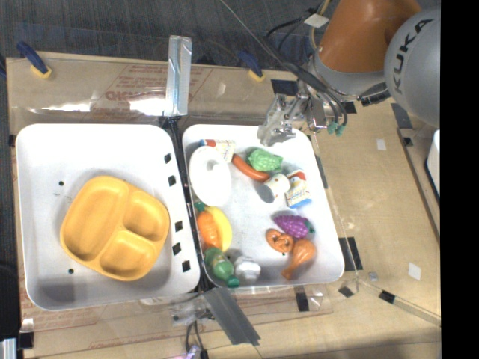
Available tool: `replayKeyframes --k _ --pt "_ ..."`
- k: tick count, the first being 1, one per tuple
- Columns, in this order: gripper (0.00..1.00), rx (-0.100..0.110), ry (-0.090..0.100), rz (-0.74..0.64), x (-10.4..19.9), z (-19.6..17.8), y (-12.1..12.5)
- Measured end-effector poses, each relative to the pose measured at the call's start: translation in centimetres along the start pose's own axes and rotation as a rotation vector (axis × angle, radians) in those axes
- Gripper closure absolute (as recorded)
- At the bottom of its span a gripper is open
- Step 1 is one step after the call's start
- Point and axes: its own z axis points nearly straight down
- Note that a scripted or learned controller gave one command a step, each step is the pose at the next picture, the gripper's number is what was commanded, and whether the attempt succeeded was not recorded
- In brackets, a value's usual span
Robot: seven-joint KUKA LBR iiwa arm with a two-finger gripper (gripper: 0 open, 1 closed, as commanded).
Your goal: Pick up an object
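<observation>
The right bin (323, 200) holds several toy foods: a carrot with a green top (254, 164), a white plate (210, 177), a small can (288, 188), purple grapes (293, 225), a pretzel (277, 239), a chicken drumstick (300, 256), an orange and yellow fruit (212, 228) and a green piece (221, 266). My gripper (281, 125) hangs over the bin's back edge, just behind the carrot top. Nothing shows between its fingers.
The left bin (37, 163) holds a yellow divided tray (114, 226). A metal strip (178, 77) stands upright behind the wall between the bins. Cables trail from the arm (367, 28) at the upper right.
</observation>
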Motion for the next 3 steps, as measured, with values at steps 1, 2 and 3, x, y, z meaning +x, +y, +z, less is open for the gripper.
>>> replayKeyframes --k 1,2,3 --pt "1.0 0.001 -0.005 -0.001 -0.1 -1.1 0.0" --pt "1.0 -0.01 0.018 -0.506 0.2 6.5 -4.2" --pt "1.0 -0.008 0.017 -0.357 -1.6 10.3 -1.6"
